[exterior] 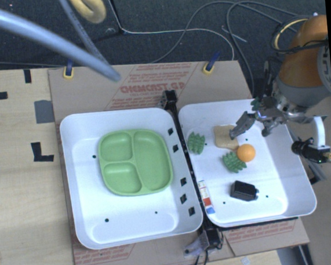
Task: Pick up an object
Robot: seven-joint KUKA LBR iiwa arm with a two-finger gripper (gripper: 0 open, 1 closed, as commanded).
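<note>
Pincer, fingers spread and gripping nothing, we are hovering by the right bin's far edge; the tan block is lying just leftward.

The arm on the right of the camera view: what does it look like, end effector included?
The arm has a rounded grey body with an orange band above the wrist. Its end effector is a dark grey metal assembly with two slim dark fingers. A white bracket with a small black part hangs beside it.
</note>
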